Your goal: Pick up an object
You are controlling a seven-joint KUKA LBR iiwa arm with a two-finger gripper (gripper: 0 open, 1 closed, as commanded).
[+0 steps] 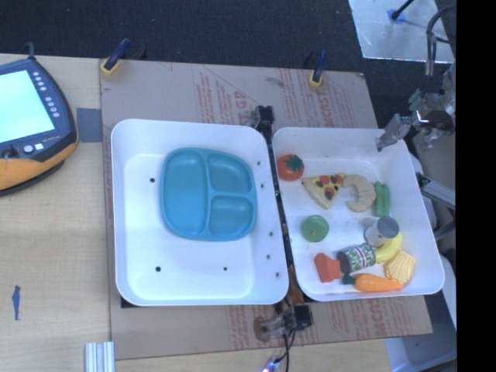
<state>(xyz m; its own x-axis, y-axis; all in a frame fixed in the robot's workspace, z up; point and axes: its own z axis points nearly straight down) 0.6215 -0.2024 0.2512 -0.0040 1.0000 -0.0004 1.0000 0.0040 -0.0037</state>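
Gripper (395, 134) was seen at upper right; jaws' state couldn't be told. Isolated tomato (291, 167) was best targeted squarely.

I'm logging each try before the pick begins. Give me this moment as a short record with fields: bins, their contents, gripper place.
left bin: holds a blue divided plate
right bin: holds toy food
near the divider: tomato, green round piece
middle: pizza slice, tan curved piece, green pod
front corner: can, banana, carrot, red piece, grey cap
gripper: over the right bin's far right corner, nothing seen in it
bench, left: tablet
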